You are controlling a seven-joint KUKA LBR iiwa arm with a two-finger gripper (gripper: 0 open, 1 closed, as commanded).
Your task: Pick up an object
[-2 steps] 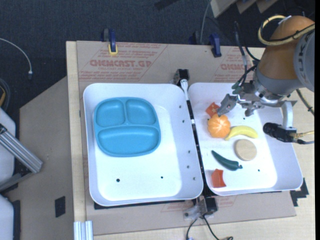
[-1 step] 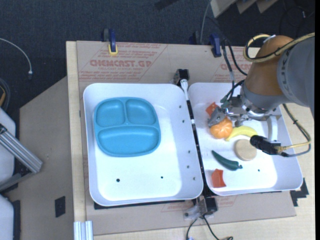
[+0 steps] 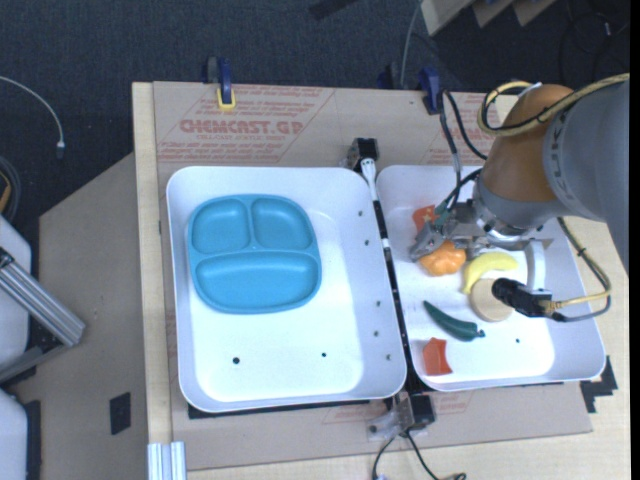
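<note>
Camera view from above: a rounded orange object of smooth plastic, like a toy fruit (image 3: 443, 260), is seen lying in the right shallow white bin (image 3: 560, 366), near that bin's left wall and in its upper half. The two-finger gripper (image 3: 437, 234) of the grey arm with the orange band (image 3: 530, 158) is placed directly over the orange object's upper edge; whether its fingers are spread or closed cannot be told, and no object is seen between them. A small red-orange piece (image 3: 425, 214) is partly hidden just above the gripper.

Both bins are set side by side on a brown board printed with red lettering (image 3: 240, 126), which is fastened by blue clamps (image 3: 222, 78) at its far edge. Dark blue-grey carpet (image 3: 150, 18) is seen beyond the board, and pale metal framing (image 3: 40, 303) at the left.

Just right of the orange object, a yellow curved banana-shaped toy (image 3: 490, 266) is seen touching a round beige disc-shaped object (image 3: 488, 300). Below them a dark green pepper-shaped pod (image 3: 452, 321) is laid at a slant, and a small red block (image 3: 436, 356) is found near the bin's front edge. A blue plastic divided plate with three compartments (image 3: 255, 253) is held in the left white bin (image 3: 300, 368). Cables (image 3: 575, 303) are draped across the right bin's right side.
</note>
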